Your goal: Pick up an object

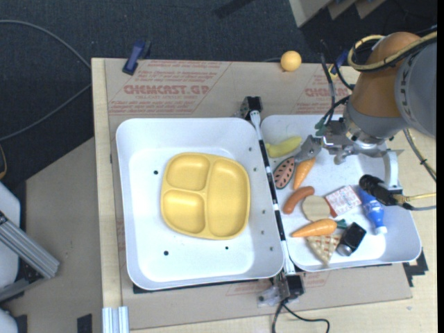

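Hand (310,148) low in right bin (409,245), fingers apart over upper carrot (302,172), gripping nothing. Pick not yet made; closing and lifting remain. Yellow divided plate (205,195) in left bin.

We see two bins side by side on the table (104,186). In the left bin (139,151) lies a divided plate (205,195). The right bin (399,245) holds toy foods: a banana (284,146) far left, a sausage (298,198) mid-left, a carrot (313,228) nearer, a tube (372,212) to the right. A ball (291,61) sits beyond the bins.
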Tool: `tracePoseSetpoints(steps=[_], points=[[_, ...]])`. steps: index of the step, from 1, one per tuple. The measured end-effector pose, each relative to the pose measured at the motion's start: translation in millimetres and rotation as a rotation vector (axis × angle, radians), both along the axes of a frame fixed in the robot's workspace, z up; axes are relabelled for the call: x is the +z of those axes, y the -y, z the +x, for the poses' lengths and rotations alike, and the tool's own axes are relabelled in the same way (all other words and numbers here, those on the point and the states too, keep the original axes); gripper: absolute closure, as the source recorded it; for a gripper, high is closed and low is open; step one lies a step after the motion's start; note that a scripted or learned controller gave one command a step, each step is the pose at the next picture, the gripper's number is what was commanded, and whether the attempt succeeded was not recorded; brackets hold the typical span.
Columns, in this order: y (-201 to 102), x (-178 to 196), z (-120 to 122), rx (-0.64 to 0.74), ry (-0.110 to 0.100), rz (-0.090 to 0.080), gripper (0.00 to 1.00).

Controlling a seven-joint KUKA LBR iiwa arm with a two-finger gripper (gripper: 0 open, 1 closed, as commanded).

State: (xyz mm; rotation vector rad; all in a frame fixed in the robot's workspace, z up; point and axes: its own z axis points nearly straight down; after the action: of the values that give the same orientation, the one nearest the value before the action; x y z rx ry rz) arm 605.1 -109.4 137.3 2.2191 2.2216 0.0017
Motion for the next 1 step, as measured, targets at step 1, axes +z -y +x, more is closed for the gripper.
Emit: tracePoseSetpoints(steps=[1], points=[[-8.8, -52.6, 7.9, -0.002, -0.001, -0.002, 0.0]])
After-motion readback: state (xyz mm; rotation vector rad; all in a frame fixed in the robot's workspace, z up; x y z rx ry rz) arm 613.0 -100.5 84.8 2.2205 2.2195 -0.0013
